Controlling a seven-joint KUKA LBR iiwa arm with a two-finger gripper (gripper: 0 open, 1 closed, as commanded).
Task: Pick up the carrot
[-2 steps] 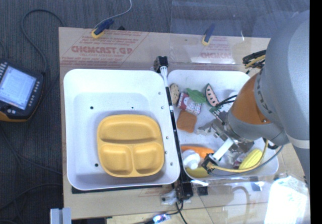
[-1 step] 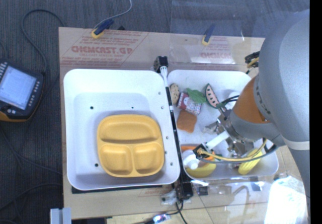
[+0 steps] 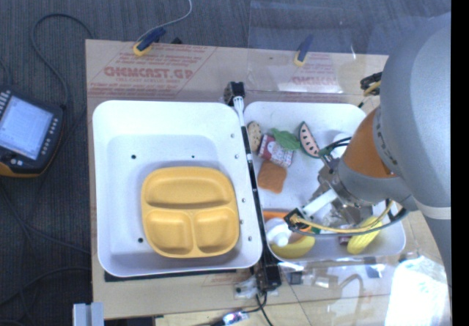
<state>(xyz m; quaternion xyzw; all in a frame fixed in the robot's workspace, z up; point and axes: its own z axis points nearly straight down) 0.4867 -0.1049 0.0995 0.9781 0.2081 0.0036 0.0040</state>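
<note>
Carrot [image 3: 273,215], perhaps one, right bin [image 3: 338,116]; one yellow tray [image 3: 190,211], left bin [image 3: 123,163].

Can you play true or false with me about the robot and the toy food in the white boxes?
1. The yellow plate sits in the left bin. True.
2. The watermelon slice lies on the yellow plate. False: it lies in the right bin, near the far wall.
3. The plate is split into three sections. True.
4. The robot arm reaches over the left bin. False: it reaches over the right bin, where the toy food is.
</note>
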